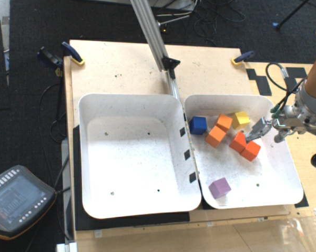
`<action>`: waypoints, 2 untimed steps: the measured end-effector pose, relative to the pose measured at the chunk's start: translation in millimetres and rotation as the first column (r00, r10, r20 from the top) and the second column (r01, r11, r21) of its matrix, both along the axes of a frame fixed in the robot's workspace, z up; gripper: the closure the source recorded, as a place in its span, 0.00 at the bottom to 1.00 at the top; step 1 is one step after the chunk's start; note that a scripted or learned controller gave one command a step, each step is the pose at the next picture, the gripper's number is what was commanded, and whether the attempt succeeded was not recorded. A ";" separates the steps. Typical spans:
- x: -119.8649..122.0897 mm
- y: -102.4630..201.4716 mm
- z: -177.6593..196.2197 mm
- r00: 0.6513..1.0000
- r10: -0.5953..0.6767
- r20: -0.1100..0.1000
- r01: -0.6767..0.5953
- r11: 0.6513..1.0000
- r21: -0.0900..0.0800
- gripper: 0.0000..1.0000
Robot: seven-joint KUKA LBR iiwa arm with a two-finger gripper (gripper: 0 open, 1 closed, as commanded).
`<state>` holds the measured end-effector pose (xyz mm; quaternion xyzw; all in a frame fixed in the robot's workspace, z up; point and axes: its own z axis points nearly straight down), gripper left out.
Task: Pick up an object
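The right bin (284, 180) holds several small cubes. A blue cube (198, 125) lies near the divider, with two orange cubes (224, 122) (216, 136) beside it and a yellow cube (241, 119) toward the back. Two red-orange cubes (238, 141) (251, 150) touch each other in the middle. A purple cube (219, 187) sits alone near the front. My gripper (264, 136) hangs over the bin's right side, open, with nothing between its fingers. Its left fingertip (252, 135) is just above the red-orange pair.
The left bin (94, 140) stands beside the right one, with a shared raised divider (188, 140). A slanted metal rail (150, 28) runs down to the bins' back edge. Clamps sit at the board's far corners, and a teach pendant (16, 201) lies at lower left.
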<state>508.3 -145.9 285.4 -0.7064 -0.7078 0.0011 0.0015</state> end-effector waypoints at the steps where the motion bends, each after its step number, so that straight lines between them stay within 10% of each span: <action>1: 0.6 -0.1 2.1 1.000 -0.002 0.004 0.002 1.000 -0.001 0.00; 2: -7.5 5.9 -54.0 1.000 -0.003 -0.001 0.003 1.000 0.000 0.00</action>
